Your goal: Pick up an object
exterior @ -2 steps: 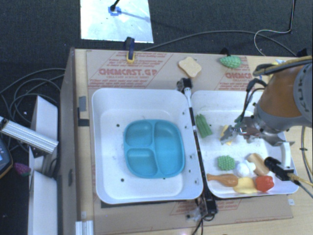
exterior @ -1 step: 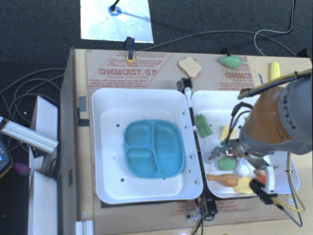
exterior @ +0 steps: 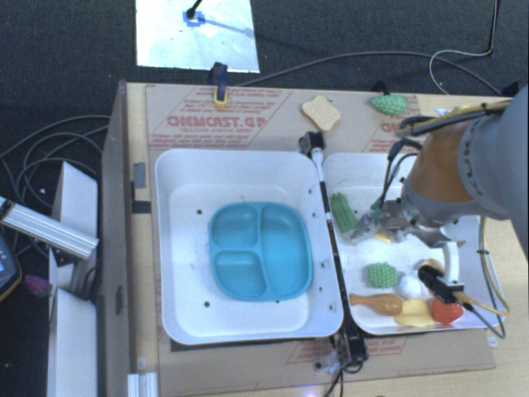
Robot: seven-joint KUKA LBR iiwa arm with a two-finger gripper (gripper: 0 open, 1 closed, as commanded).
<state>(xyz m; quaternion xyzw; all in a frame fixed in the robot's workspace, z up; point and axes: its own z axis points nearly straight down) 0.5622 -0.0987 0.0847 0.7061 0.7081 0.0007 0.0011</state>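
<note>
Landmark: the green cob-shaped toy (exterior: 342, 212), lying in the right bin (exterior: 357, 170) close to the divider between the bins.
Nearest row: toward the camera from the cob, along the bin's front wall, lie a tan drumstick-shaped toy (exterior: 378, 303), a white ball (exterior: 409, 286), a yellow piece (exterior: 417, 314) and a red piece (exterior: 447, 311), bunched and touching.
Knobbly green toy (exterior: 381, 275): between that row and the cob, apart from both.
Gripper (exterior: 364, 230): low in the bin, just right of the cob and a little nearer the camera; whether it is spread or closed cannot be told, and nothing shows held in it.
Likely target: the cob, being closest to the tool.
Handling: probably light hollow plastic, stiff, smooth, apt to roll or skid; best pinched across its narrow middle.
Farther: a bread-slice toy (exterior: 321, 113) and another green toy (exterior: 389, 103) sit beyond the bins.
</note>
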